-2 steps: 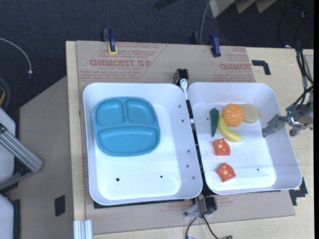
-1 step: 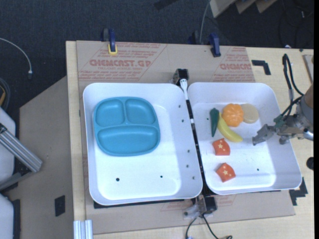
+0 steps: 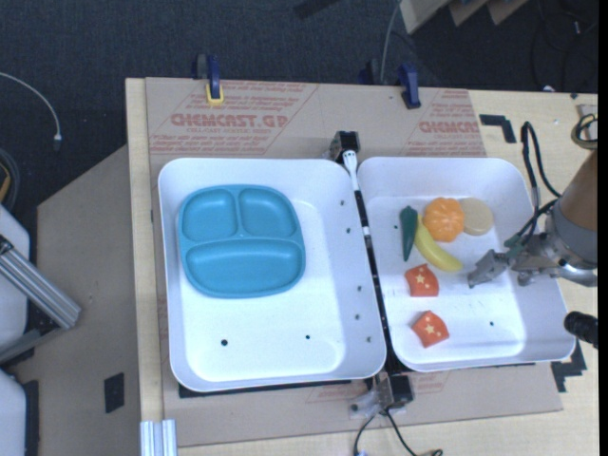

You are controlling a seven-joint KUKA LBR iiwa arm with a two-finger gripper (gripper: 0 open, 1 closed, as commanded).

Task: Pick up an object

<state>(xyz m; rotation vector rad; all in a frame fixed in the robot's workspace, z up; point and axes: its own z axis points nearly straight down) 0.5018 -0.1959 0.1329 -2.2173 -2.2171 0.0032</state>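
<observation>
Toys lie grouped in the right bin [image 3: 456, 354]: an orange fruit [image 3: 443, 218] touching a pale round piece [image 3: 476, 217], a yellow banana [image 3: 436, 253] below it, a green pepper [image 3: 408, 230] to the left, and two red pieces [image 3: 422, 280] [image 3: 430, 328] nearer the front. The gripper [image 3: 484, 272] hangs just right of the banana, holding nothing; whether its fingers are parted cannot be told. The left bin [image 3: 285, 350] holds a blue divided plate [image 3: 243, 240].
</observation>
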